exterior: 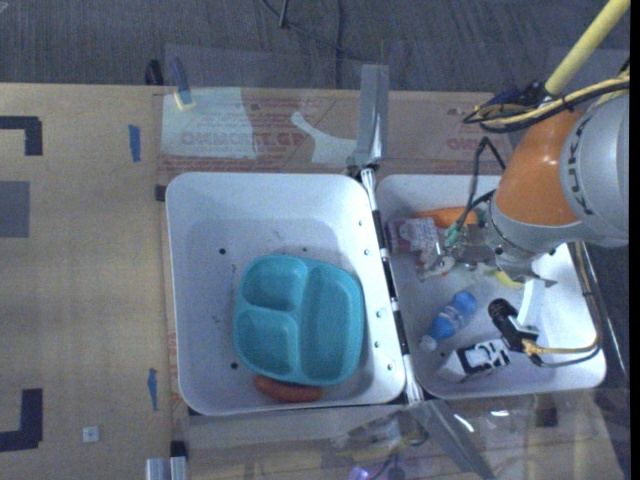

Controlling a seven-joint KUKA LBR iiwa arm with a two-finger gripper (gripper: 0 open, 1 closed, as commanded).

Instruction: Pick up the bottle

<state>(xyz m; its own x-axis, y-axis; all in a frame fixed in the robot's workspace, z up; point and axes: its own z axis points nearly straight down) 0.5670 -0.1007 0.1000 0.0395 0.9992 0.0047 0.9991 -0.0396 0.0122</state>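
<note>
The bottle (451,319) is small and clear with a blue label. It lies on its side in the right bin (585,368), its pale cap end pointing toward the lower left. My gripper (447,255) hangs low over the upper middle of that bin, a short way beyond the bottle and apart from it. It sits close beside a pinkish packet (415,236). Nothing is seen held in it.
An orange item (441,213) lies at the back of the right bin, partly behind the gripper. A black-and-white object (483,358) rests near the front wall, just below the bottle. The left bin (200,218) holds a teal divided plate (300,318) with a red-orange item (288,391) at its front edge.
</note>
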